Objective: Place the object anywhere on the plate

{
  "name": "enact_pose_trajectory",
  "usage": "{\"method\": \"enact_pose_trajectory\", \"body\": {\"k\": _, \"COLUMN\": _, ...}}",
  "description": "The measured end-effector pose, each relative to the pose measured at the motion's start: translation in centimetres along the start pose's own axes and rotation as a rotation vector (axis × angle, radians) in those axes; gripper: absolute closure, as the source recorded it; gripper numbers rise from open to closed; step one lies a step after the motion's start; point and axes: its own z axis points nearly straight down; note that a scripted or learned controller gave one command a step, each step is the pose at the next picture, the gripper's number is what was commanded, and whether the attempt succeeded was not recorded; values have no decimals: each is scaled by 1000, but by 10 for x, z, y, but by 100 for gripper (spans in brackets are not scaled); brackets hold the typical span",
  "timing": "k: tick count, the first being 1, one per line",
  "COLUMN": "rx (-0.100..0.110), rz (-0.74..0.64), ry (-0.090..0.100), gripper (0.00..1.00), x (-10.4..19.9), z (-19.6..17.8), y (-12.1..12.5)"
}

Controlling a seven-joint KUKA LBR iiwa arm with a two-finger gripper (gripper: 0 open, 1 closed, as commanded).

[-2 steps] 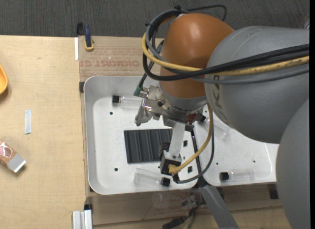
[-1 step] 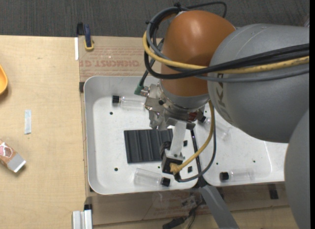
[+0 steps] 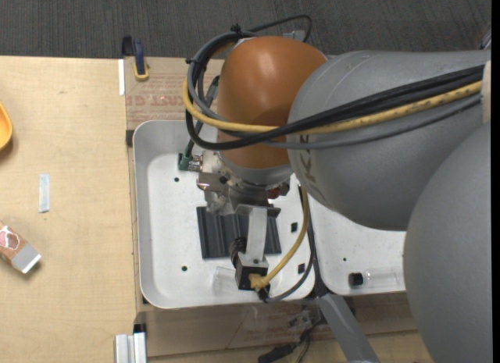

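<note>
dark ribbed plate (image 3: 212,235) | flat in left bin | partly under arm

At nine o'clock on the wooden counter (image 3: 62,135) lies a small pale strip (image 3: 44,193). Below it at eight o'clock rests a red-and-white wrapped packet (image 3: 16,248). A blue clamp (image 3: 139,58) sits at eleven o'clock.

The arm (image 3: 375,143) and its cables (image 3: 234,123) hang over the bin (image 3: 160,221), blocking its upper middle and right. Bare floor stays open along the bin's left side. A dark ridged block (image 3: 215,233) sits mid-bin.
</note>
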Motion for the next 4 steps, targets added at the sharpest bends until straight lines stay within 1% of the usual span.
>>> {"method": "enact_pose_trajectory", "body": {"k": 1, "rx": 0, "rz": 0, "ry": 0, "gripper": 0, "x": 0, "z": 0, "y": 0}}
{"method": "enact_pose_trajectory", "body": {"k": 2, "rx": 0, "rz": 0, "ry": 0, "gripper": 0, "x": 0, "z": 0, "y": 0}}
{"method": "enact_pose_trajectory", "body": {"k": 3, "rx": -4, "rz": -350, "ry": 1, "gripper": 0, "x": -14, "z": -90, "y": 4}}
{"method": "enact_pose_trajectory", "body": {"k": 4, "rx": -1, "rz": -351, "ry": -3, "gripper": 100, "x": -14, "z": -97, "y": 5}}
